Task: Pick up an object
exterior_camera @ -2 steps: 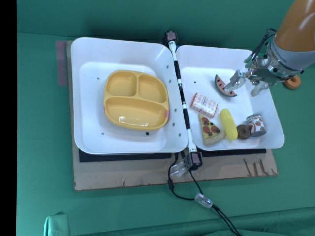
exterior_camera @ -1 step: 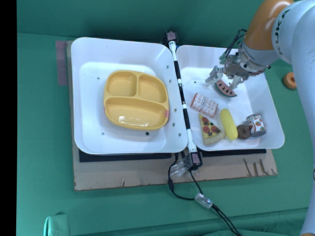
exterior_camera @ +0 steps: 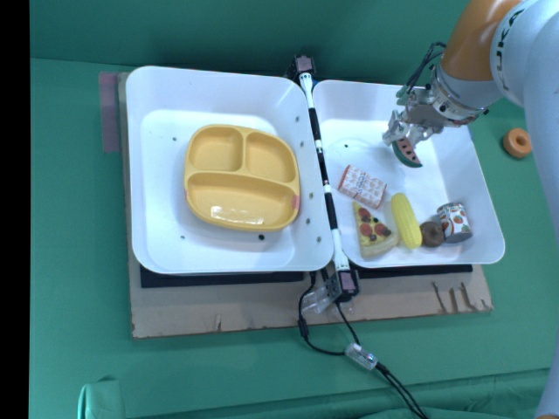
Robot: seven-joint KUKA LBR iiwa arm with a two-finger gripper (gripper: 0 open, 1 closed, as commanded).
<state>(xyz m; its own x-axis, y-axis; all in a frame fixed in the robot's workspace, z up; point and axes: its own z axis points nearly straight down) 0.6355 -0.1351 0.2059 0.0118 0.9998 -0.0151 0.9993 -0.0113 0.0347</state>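
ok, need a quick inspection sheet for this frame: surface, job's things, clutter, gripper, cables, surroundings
Surface: two white bins side by side, left bin and right bin, on a cardboard sheet over green cloth.
Job's things: watermelon slice between the fingers of the gripper, in the right bin's upper part. Lying in the right bin: snack packet, pizza slice, corn cob, doughnut, small can.
Clutter: yellow divided plate in the left bin.
Gripper: shut on the watermelon slice; whether the slice is off the bin floor I cannot tell.
Cables: black cable trailing off the cardboard's front edge.
Surroundings: orange ring on the cloth, right of the bins.
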